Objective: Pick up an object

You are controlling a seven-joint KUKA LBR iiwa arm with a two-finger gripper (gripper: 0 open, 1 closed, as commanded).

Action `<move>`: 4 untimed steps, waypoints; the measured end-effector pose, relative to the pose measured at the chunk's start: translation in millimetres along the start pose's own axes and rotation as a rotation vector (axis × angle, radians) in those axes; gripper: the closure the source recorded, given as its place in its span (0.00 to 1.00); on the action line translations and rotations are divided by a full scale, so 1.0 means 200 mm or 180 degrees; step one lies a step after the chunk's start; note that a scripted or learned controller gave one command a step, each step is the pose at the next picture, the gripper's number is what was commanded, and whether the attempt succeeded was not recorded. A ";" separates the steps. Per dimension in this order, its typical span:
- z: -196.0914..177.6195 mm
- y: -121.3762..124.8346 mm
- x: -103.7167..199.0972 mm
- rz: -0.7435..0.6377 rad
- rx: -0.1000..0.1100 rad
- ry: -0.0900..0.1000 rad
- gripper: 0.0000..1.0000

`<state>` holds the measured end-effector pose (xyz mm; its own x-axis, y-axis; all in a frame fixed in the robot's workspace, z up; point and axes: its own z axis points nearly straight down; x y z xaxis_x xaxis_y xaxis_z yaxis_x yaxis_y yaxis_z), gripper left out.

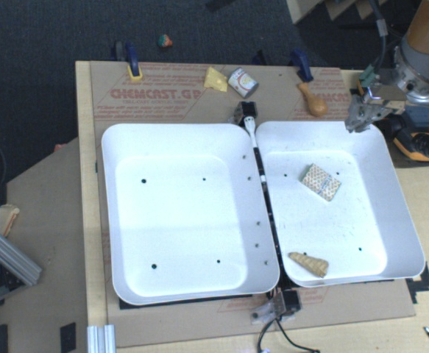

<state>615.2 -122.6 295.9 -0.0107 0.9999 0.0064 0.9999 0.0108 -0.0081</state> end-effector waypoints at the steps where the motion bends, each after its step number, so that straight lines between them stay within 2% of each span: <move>1: -0.44 -0.09 -0.53 0.0062 -0.0059 -0.0051 1.00; 2: 0.01 -0.41 -0.08 0.0018 0.0014 0.0001 1.00; 3: -0.24 -0.51 -0.53 0.0062 -0.0047 -0.0045 1.00; 4: 0.13 -0.43 -0.13 0.0010 -0.0003 -0.0004 1.00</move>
<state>528.8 -149.0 269.5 -0.0075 1.0000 0.0053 0.9999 0.0075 -0.0072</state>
